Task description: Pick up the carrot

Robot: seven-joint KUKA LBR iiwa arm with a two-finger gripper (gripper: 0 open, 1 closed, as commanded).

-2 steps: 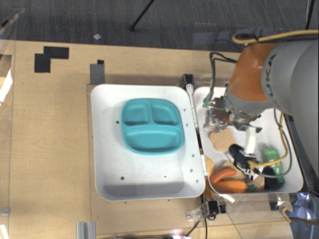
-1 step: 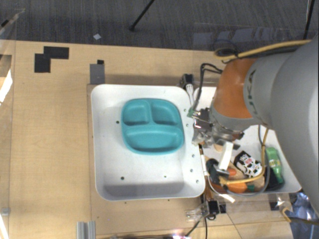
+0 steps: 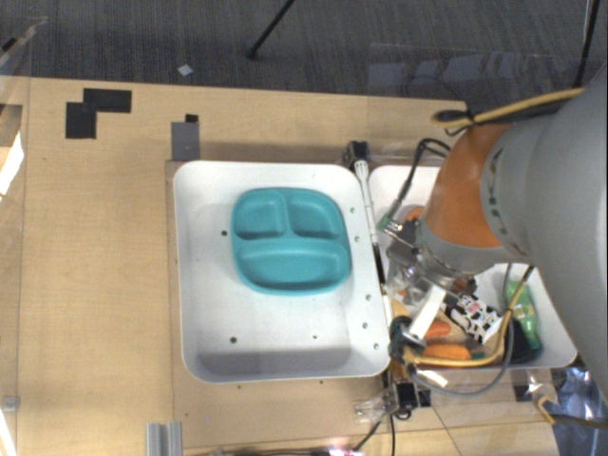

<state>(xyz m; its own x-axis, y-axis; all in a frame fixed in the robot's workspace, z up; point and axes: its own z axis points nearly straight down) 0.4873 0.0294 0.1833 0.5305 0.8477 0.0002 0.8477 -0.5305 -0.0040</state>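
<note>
the hand [image 3: 415, 283] hangs low over the left side of the right bin [image 3: 388, 186]; i cannot tell whether it is spread or closed. the carrot [image 3: 448, 353] lies just beside it by the near wall, near a black-and-white spotted toy [image 3: 475, 317]. on the wooden counter [image 3: 95, 302], the left bin [image 3: 209, 335] holds a teal divided plate [image 3: 290, 240]; grey carpet [image 3: 142, 17] lies beyond.

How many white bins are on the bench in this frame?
2. The left bin holds a teal divided plate. The right bin sits right beside it, largely covered by the arm, so part of its contents is hidden.
</note>
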